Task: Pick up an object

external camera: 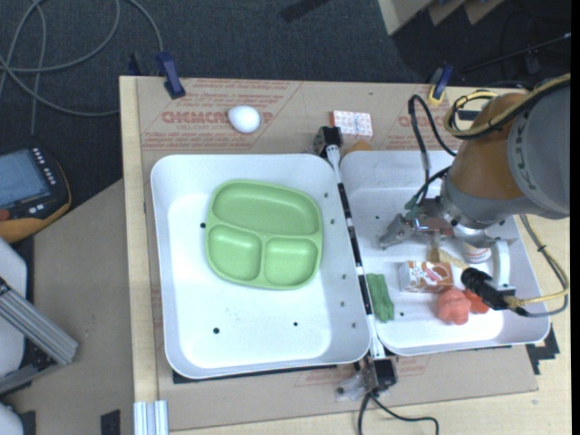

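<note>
Camera view: the bench (272, 98), a pale board with red print, is sitting over dark carpet, and two shallow white bins are lying side by side on it. Taking the left bin (181, 270) as the landmark: a green divided plate (265, 234) is resting inside it, toward its far half. Beyond its far rim a white egg-shaped ball (243, 118) is lying on the board, and further along that rim toward the right a small patterned box (352, 123) is standing. Blue clamps (169, 73) are gripping the board's far edge. Off the bench on the far side of the left bin from the arm, a handheld pendant (27, 184) with a screen is lying, and grey cable (63, 25) is looping over the carpet.

To the right of the left bin the right bin (390, 179) is holding a green block (379, 295) just beside the shared rim, a clear packet (428, 275), and a red lump (456, 306) further right. The arm (507, 161) is reaching over this bin; its gripper (399, 231) is hanging spread apart above the bin floor, pinching nothing, just beyond the packet.
</note>
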Controlling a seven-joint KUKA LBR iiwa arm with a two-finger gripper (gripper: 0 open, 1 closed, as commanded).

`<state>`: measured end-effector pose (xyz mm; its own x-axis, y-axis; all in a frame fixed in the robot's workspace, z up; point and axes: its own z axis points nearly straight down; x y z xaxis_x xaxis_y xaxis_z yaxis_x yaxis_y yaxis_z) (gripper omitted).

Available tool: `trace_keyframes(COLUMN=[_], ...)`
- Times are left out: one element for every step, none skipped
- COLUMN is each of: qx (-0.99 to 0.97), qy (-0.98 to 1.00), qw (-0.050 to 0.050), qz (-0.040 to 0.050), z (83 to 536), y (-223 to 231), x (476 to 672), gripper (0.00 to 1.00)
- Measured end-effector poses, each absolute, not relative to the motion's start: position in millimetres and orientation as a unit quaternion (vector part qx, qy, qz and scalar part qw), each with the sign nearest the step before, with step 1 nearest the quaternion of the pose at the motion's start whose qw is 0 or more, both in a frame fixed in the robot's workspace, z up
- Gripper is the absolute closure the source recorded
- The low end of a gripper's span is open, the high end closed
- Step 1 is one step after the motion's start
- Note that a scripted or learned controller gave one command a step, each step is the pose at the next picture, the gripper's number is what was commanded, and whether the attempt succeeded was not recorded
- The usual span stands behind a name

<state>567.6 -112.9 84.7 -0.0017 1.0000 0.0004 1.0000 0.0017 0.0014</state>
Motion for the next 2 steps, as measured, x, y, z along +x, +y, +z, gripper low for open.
trace_keyframes(qx=[0.707,0.707], qy=[0.707,0.707], qw=[0.001,-0.001], qz=[-0.0003,-0.0003], z=[85,84], y=[-155,-153], x=[559.8,520.5], gripper=[0.00,0.00])
